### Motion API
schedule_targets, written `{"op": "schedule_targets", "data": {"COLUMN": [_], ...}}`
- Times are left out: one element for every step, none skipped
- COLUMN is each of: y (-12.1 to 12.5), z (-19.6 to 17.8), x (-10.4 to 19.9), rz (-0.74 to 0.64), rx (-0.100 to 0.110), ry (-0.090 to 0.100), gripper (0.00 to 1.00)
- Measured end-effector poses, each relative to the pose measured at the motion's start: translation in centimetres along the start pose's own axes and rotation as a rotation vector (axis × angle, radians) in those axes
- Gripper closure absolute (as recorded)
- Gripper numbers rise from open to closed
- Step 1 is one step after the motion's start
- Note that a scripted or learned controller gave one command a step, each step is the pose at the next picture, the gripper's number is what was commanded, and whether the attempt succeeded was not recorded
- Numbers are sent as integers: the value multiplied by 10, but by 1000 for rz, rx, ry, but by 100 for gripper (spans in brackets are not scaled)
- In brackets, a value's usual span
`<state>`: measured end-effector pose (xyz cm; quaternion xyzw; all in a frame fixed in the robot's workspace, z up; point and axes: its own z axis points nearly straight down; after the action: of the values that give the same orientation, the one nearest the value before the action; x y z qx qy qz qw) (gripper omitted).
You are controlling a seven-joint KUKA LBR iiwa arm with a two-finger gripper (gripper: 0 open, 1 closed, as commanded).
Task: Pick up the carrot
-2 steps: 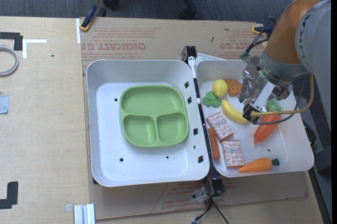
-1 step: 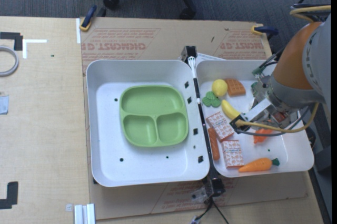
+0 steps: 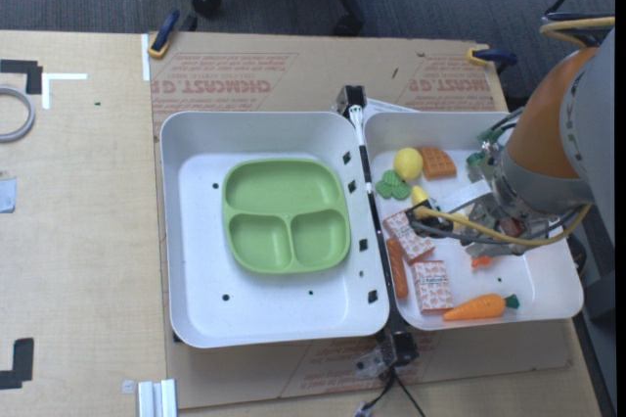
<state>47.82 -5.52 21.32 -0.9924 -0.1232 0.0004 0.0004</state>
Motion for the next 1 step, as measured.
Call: {"op": "schedule_targets", "data": {"y": [0], "z": [4], "x": [0], "rz": [38], "rx": [1], "ry": [-1], "gripper": [100]}}
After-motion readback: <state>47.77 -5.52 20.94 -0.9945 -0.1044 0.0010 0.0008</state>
